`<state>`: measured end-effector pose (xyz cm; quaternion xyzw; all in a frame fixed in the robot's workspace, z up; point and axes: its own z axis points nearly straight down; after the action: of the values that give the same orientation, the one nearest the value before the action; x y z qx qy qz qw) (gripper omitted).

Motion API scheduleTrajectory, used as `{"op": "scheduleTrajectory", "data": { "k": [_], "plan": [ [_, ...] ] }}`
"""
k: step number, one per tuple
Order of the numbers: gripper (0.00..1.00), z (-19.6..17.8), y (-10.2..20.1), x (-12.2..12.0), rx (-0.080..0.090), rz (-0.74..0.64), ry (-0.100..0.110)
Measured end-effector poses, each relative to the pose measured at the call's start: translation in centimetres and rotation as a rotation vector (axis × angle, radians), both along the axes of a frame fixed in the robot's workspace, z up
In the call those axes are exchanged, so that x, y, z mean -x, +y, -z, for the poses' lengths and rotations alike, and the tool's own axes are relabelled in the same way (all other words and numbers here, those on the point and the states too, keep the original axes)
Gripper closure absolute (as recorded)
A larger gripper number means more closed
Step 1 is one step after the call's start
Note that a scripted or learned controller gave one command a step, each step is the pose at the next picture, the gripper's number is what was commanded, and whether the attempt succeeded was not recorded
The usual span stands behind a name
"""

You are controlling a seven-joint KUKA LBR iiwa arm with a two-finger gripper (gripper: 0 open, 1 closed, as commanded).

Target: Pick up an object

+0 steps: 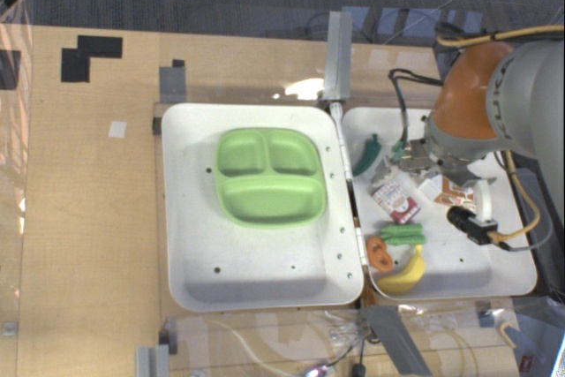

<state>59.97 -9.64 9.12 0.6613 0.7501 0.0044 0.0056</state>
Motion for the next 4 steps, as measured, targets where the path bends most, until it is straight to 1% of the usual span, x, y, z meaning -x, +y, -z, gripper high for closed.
{"op": "scheduleTrajectory", "data": {
  "k": [1,2,3,4],
  "plan": [
    [1.0,-1.2,0.2,-0.2,-0.004,0.0,-0.005],
    [1.0,0.0,-5.0,7.3,0.004,-0.011,-0.001],
    [0.0,-0.1,-5.1,7.1,0.007,-0.01,-0.007],
    [0.0,-4.5,-6.7,9.7,0.0,-0.057,0.009]
  ]
}}
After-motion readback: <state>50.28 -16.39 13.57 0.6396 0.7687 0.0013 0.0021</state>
